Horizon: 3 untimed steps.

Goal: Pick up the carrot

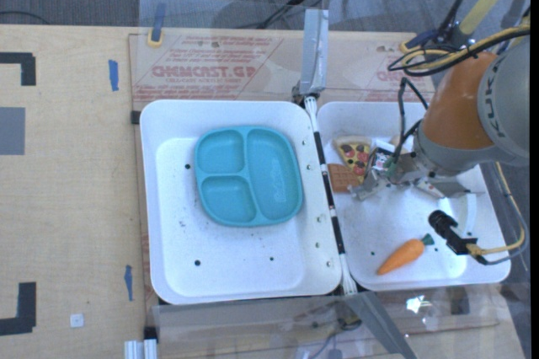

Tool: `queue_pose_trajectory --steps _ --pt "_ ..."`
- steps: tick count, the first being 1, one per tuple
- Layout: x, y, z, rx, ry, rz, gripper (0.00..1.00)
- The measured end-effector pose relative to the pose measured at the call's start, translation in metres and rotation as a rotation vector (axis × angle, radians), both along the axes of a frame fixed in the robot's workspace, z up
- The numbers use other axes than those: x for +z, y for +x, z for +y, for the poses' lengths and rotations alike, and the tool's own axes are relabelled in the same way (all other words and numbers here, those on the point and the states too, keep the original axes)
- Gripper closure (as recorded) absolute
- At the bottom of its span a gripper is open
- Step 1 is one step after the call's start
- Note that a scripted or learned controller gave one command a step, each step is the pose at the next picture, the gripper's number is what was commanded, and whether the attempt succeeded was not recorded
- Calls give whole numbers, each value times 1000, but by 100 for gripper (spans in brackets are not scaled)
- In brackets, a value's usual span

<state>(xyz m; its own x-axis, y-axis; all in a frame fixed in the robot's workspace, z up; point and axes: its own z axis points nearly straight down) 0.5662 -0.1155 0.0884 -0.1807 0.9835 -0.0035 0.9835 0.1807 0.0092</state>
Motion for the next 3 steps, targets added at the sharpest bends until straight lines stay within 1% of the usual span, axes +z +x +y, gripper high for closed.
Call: queue_pose_trajectory --steps 1,2,3 --pt "12 1 -4 -6 -5 -7 100" --pt "96 -39 60 -83 2 9 100" --pt "95 -88 93 -236 4 14 100"
